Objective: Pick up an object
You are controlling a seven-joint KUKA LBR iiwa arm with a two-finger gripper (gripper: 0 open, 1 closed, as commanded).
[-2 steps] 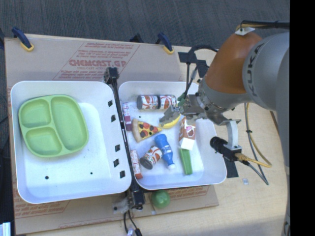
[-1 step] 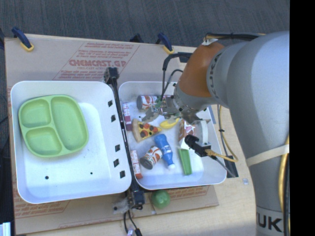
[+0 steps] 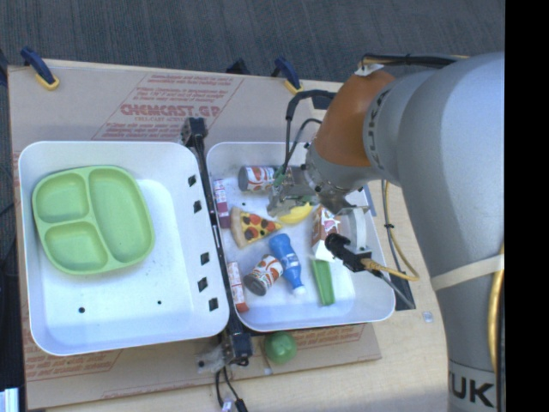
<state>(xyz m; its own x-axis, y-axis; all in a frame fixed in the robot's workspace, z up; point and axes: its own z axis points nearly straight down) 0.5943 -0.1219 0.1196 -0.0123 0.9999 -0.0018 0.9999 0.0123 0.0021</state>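
- You see the hand [image 3: 287, 197] low in the right bin [image 3: 377, 303], down on a yellow banana [image 3: 297, 214]; you cannot tell how it is set.
- Just left of the hand lies a can [image 3: 256, 177]; a pizza slice [image 3: 254, 227] sits below-left of it.
- Below the hand: a blue bottle [image 3: 287, 263] and a green stick [image 3: 323, 281].
- Far left of the hand, a green tray [image 3: 90, 220] rests in the left bin [image 3: 171, 316].

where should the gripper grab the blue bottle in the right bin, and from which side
Probably across the middle of the blue bottle's body, coming straight down from above. It lies flat on the bin floor, slanting with its white cap toward the bin's near edge. The soda can crowds one side and the green stick lies beside the other, so close across the narrow width.
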